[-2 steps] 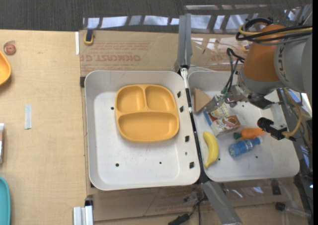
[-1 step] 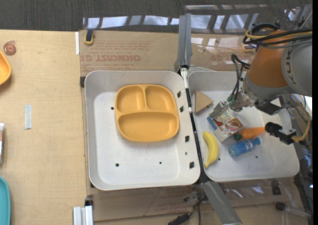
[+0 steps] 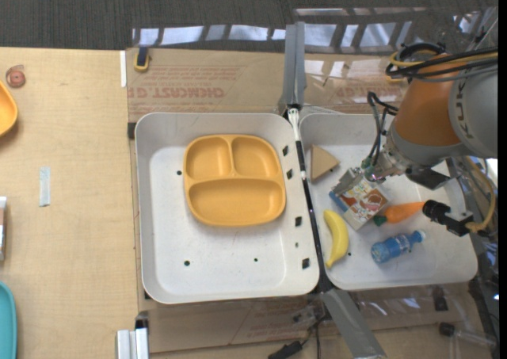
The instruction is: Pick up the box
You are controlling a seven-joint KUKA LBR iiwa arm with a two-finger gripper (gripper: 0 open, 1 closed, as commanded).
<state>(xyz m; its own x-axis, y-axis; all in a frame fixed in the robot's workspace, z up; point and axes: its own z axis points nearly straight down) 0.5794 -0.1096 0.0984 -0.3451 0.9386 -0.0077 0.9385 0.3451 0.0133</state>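
The gripper (image 3: 372,173) hangs over the box's (image 3: 360,200) upper edge in the right bin (image 3: 444,270), its grip impossible to tell, banana (image 3: 337,238) lying alongside.

Yellow-orange divided plate (image 3: 234,178), yellow banana (image 3: 337,237), blue bottle (image 3: 396,246), orange carrot (image 3: 406,211) (box (image 3: 360,200) blue-edged, red-printed).

A divided plate (image 3: 234,179) lies in the left bin (image 3: 158,262), while the right bin (image 3: 444,270) holds a box (image 3: 360,201) with a wedge (image 3: 321,162) behind-left, a banana (image 3: 337,237) before-left, and a carrot (image 3: 404,211) and bottle (image 3: 398,246) at right.
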